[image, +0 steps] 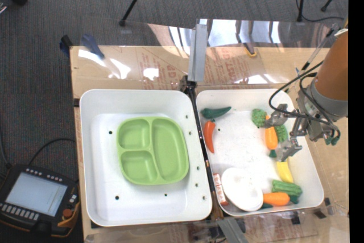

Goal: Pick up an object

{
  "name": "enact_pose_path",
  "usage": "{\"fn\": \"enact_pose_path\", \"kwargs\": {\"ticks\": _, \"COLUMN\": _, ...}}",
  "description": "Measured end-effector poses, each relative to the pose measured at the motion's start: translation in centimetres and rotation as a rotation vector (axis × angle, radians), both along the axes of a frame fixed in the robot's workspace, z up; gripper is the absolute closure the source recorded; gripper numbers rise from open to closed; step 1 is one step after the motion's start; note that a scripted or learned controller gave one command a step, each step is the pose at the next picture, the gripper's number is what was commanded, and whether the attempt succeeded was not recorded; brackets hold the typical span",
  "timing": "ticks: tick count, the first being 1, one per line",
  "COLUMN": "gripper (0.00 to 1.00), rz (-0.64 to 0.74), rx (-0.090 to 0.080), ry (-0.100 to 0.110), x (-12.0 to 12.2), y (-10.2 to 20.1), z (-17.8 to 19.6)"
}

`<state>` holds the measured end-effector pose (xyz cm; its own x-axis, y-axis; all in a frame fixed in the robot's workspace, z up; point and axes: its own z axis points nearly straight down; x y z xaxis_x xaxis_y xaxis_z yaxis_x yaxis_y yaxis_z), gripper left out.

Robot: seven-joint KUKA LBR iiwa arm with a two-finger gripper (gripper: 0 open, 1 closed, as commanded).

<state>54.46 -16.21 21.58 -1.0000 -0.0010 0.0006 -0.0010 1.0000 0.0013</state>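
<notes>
A: What do we have, biggest things first?

B: We see two white bins on the bench. The left bin [96, 116] holds a green divided plate [152, 150] with three compartments, lying flat near its middle. The right bin [239, 108] holds the small toy food.

A: And the arm?

B: We see the grey arm [335, 74] with its orange band coming in from the right, over the right side of the right bin. Its gripper [282, 135] hangs above the food at that side, with one finger [277, 118] at the far end of an orange carrot [271, 138] and the other at the carrot's near end. We read the fingers as spread apart, and we cannot say they press the carrot; nothing is clearly gripped between them.

A: What lies around it?

B: Green leafy pieces [260, 117] sit just left of and beside the carrot. Nearer to us a yellow banana [284, 171] lies against the right wall, then a green vegetable [286, 187] touching a second orange carrot [276, 198] at the near right corner. A white round plate [242, 189] rests at the near edge, just left of those.

A: And the left side of that bin?

B: A dark green pepper [215, 112] lies at the far left, and a thin red chilli [210, 135] runs along the left wall just near of it.
</notes>
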Motion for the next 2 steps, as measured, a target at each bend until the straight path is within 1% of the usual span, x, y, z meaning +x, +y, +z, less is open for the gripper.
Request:
{"fn": "enact_pose_path", "kwargs": {"ticks": 1, "gripper": 0.00, "rz": -0.035, "rx": 0.000, "ry": 0.000, "x": 3.0, "y": -3.4, "z": -13.0}}
{"fn": "enact_pose_path", "kwargs": {"ticks": 2, "gripper": 1.00, "rz": -0.028, "rx": -0.001, "ry": -0.006, "x": 3.3, "y": -3.1, "z": -11.7}}
